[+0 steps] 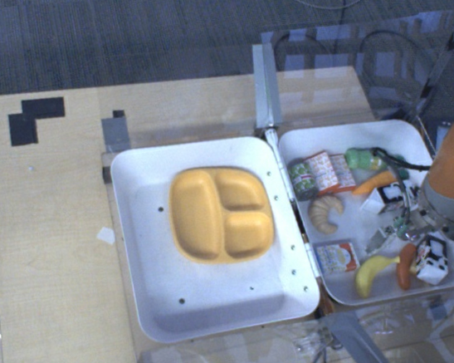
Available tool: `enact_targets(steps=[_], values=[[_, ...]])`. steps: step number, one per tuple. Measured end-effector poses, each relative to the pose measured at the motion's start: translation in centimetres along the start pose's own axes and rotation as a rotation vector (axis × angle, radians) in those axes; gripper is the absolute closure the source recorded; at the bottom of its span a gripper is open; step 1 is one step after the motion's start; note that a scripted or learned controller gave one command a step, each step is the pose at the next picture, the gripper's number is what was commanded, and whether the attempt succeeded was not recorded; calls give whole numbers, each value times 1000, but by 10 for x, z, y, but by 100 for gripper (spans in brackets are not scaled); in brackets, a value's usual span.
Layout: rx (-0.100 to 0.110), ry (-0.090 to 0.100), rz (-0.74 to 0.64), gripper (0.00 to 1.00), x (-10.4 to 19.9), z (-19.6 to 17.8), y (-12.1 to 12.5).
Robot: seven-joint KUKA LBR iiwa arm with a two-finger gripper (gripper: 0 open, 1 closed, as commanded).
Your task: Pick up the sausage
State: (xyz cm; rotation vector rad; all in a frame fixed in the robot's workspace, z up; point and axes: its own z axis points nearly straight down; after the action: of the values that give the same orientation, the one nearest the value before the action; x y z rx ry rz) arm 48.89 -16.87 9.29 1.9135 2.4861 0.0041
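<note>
Down in the right bin, near its front edge beside the banana, we are reaching for the small, smooth, maybe slippery sausage, aiming for its middle, fingers too hidden to tell.

The left white bin holds a yellow tray with 3 dips in it. In the right white bin a banana lies near the front, just beside a small food packet. A croissant sits in the middle. Behind it lie a bright snack packet, something green and a carrot. Black tape sticks to the wooden bench.
</note>
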Motion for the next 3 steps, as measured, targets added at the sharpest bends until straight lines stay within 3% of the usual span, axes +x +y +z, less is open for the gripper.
enact_targets(steps=[1,2,3], values=[[-1,-1,-34,0,-8,-22,12],[-8,-4,-176,0,-17,3,-1],[-15,-7,-176,100,-17,-9,2]])
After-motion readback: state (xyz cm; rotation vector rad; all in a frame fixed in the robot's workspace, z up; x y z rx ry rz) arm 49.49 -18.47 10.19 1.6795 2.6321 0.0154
